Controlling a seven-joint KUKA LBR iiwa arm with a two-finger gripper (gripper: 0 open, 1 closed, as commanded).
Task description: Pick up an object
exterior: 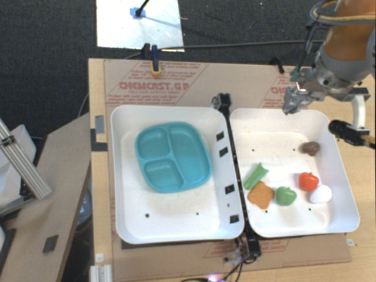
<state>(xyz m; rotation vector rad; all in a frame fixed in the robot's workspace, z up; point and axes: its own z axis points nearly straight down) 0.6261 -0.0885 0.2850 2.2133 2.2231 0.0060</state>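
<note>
The robot's hand (292, 106) hangs over the far edge of the right white plastic bin (338, 151). I cannot tell how the hand is set, and nothing shows in it.

All the little things lie in that bin, nearer to the camera than the hand. The small brown lump (311, 148) is the closest one to the hand, just below it and a bit to the right. Farther from the hand lie a red round toy (308, 181) and a white egg-shaped toy (321, 194), touching. Left of those sit a green round toy (285, 195), an orange flat piece (261, 195) and a green long piece (255, 175).

Far left of the hand, the left white bin (123, 175) holds a blue plastic tray with three parts (173, 156). Both bins rest on the brown surface (194, 84).
</note>
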